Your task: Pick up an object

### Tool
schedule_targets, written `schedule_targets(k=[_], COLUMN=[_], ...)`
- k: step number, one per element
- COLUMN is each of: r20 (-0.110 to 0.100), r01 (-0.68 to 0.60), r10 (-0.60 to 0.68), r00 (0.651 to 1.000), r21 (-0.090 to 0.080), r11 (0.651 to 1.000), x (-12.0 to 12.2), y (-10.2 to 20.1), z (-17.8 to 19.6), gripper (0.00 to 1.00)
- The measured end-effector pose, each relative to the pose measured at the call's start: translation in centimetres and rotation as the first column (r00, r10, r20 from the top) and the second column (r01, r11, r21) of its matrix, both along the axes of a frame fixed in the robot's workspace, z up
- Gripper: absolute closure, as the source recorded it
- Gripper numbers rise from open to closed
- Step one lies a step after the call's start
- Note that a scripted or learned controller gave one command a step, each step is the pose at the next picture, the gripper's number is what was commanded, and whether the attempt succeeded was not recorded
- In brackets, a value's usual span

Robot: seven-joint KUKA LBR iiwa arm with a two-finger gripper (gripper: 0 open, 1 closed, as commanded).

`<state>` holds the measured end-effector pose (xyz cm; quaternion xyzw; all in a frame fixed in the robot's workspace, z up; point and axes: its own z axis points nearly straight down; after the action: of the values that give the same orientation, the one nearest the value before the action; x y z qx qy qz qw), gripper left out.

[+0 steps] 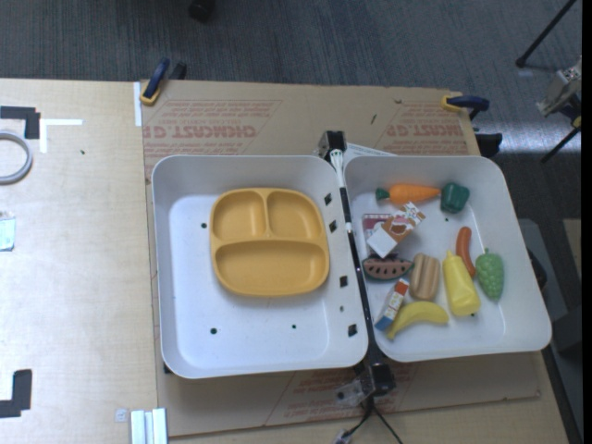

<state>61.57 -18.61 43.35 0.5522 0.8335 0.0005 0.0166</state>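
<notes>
The right bin holds several toy foods. An orange carrot and a dark green pepper lie at its far side. A small white and red box and a red packet sit near the middle. Below them lie a watermelon slice, a hot dog bun, a yellow corn piece, a red chili, a green bunch of grapes and a banana. A small bottle rests beside the banana.
The left bin holds a yellow divided plate. Both bins rest on a cardboard sheet on the wooden bench. Blue clamps grip the cardboard's far corners. A tape roll lies at the far left.
</notes>
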Motion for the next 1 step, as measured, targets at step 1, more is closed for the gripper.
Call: schedule_targets(k=[1], r20=[0.002], r01=[-0.002], r10=[0.002], r00=[1.000], r21=[-0.002], r11=[1.000], x=[0.10], y=[0.00], z=[0.93], gripper=[1.00])
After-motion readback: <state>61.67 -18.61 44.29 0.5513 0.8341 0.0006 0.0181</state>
